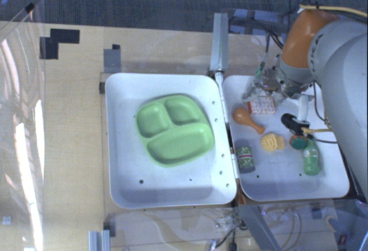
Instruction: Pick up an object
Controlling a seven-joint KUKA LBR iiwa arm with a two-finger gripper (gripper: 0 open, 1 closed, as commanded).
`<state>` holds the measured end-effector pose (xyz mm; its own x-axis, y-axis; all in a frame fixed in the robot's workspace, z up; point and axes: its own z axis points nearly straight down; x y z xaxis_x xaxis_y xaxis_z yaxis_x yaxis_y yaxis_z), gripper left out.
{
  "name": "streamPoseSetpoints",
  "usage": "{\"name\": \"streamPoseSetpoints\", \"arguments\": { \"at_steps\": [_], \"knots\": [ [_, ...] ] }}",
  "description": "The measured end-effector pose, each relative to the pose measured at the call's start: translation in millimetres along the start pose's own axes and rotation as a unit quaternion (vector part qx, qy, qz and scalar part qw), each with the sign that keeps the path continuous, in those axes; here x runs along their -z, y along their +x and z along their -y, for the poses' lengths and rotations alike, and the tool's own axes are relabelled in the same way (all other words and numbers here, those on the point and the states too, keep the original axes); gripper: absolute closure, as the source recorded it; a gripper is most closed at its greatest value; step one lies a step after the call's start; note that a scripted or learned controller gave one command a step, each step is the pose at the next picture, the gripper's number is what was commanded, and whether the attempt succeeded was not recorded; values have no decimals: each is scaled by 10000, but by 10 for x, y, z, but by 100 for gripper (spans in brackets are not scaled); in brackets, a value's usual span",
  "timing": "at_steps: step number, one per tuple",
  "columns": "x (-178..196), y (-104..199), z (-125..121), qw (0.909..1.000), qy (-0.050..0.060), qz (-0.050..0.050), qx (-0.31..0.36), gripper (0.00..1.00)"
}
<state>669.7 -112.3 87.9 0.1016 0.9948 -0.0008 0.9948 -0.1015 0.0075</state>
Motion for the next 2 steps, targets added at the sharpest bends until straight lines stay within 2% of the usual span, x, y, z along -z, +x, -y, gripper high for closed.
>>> {"name": "streamPoseSetpoints", "arguments": {
  "at_steps": [1,2],
  "knots": [
    [130,18,-22,10000,-32,9,38,100],
    [996,948,135,9999,2,-13,-136,100]
  ]
}}
